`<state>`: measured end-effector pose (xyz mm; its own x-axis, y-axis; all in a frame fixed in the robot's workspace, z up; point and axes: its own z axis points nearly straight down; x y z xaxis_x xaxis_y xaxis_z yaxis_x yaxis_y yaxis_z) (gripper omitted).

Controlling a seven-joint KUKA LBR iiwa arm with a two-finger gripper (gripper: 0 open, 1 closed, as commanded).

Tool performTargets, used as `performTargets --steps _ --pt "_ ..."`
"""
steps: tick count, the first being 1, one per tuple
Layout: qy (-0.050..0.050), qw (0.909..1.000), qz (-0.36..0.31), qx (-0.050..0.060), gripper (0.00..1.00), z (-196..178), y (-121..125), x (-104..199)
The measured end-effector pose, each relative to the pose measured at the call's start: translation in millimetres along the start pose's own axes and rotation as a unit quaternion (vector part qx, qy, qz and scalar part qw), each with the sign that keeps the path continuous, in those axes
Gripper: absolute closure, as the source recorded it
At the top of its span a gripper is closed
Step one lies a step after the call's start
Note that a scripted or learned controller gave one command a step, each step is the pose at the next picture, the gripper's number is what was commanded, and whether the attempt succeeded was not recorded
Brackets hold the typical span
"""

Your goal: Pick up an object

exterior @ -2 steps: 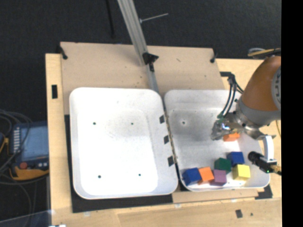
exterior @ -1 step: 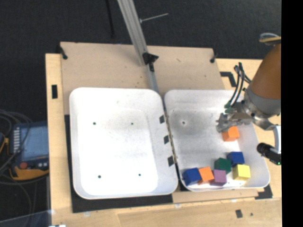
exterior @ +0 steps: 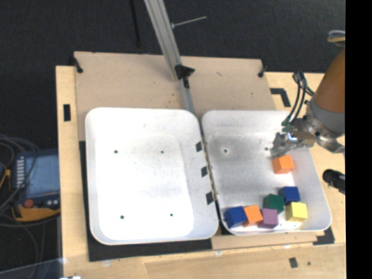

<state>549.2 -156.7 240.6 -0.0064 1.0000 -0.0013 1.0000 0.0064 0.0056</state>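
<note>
Gripper [exterior: 282,146] sitting just above orange cube [exterior: 283,164], grip state unclear; six more matte cubes [exterior: 267,211] crowding right bin [exterior: 244,132] front.

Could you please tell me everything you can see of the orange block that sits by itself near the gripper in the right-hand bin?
The orange block is a small cube of plain, matte orange, with no markings that show. It rests on the floor of the right bin, towards its far right side, turned slightly askew to the bin's walls. It lies apart from the cluster of blocks along the near wall. The gripper is just above it in the picture; whether they touch cannot be told.
</note>
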Motion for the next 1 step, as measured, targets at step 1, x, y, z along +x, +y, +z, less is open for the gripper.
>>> performTargets --steps 1 --pt "0.001 1.0000 0.000 0.002 1.00 6.5 5.0 57.6"
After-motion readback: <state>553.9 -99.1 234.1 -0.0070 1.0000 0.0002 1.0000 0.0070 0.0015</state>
